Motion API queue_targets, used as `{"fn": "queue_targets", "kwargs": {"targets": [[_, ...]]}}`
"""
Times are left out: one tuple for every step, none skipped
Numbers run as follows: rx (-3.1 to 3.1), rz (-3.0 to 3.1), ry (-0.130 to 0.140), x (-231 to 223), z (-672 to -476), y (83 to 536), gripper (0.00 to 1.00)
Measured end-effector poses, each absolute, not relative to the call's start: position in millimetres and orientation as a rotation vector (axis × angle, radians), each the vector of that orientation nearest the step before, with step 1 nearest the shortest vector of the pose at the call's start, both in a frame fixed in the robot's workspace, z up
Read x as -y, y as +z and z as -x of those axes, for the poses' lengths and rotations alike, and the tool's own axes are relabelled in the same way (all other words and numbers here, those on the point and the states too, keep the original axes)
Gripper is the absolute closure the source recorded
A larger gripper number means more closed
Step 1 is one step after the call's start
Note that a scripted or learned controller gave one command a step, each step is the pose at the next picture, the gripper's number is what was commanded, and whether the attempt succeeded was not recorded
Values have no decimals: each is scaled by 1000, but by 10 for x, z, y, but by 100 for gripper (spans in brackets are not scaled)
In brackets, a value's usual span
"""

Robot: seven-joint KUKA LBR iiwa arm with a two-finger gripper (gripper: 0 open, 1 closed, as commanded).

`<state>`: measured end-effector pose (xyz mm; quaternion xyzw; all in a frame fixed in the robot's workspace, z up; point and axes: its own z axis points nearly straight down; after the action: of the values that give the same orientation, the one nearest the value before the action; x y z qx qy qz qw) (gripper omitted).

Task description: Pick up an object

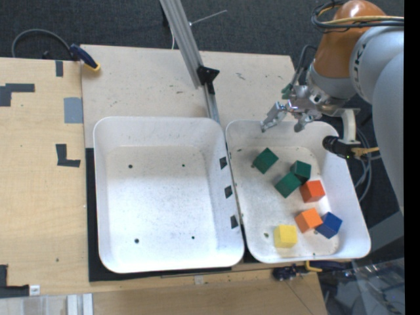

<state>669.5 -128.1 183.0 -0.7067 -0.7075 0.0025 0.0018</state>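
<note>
My gripper (286, 122) hangs over the far edge of the right bin (351, 195), its two fingers spread apart with nothing between them. Below it in the right bin lie several small blocks. A green block (265, 161) sits closest to the gripper. Two more green blocks (301, 170) (287, 184) lie a little farther toward the front. An orange block (312, 190) rests beside them. Near the front of the bin are a second orange block (307, 220), a blue block (330, 224) and a yellow block (285, 235).
The left bin (105, 176) stands alongside the right one, sharing a raised divider (226, 176). A slanted metal rail (187, 41) runs down from the top to the bins' far edge. Black cables (348, 151) cross the right bin's far right rim.
</note>
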Motion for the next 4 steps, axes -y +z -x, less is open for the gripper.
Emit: {"fn": "queue_targets", "kwargs": {"targets": [[2218,2217,10,1347,-6623,1230,0],[2224,2218,3,1335,-6644,1373,100],[2226,2221,-5,1261,-6582,1883,100],[2224,2223,-3,1308,-6548,2334,100]]}}
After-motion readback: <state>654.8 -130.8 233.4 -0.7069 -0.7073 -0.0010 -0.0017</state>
